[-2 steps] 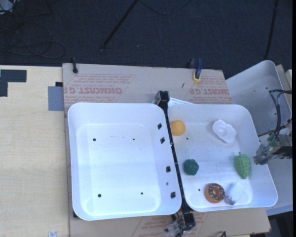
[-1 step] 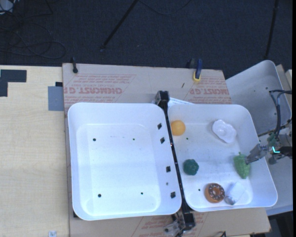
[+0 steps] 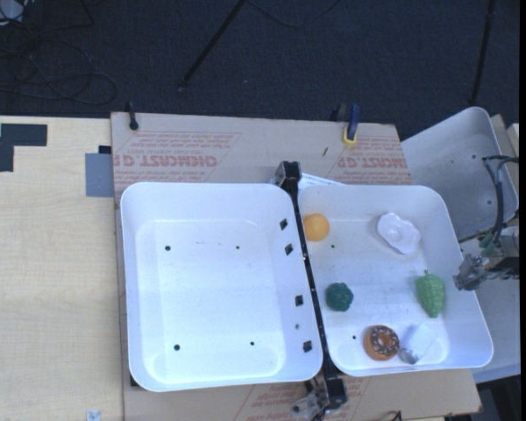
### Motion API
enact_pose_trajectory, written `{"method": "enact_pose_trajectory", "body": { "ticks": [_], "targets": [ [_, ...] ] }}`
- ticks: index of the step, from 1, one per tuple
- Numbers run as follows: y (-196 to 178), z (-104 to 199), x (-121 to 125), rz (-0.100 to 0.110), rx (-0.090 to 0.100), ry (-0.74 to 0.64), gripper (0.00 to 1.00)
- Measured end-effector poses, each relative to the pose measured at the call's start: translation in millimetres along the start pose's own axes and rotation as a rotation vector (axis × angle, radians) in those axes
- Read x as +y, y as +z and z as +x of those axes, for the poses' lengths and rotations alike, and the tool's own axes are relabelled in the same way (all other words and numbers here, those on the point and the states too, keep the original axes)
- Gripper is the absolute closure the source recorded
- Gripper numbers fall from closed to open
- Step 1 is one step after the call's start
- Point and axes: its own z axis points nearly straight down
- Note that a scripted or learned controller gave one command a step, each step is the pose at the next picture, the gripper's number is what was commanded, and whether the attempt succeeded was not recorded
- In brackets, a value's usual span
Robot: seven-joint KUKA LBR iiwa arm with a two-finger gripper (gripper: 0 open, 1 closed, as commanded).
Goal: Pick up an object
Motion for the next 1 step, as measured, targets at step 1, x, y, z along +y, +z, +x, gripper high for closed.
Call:
{"method": "enact_pose_trajectory", "body": {
  "ticks": [1],
  "targets": [
    [0.5,-0.1,-0.1,0.001,0.000,0.001,0.00]
  ]
}}
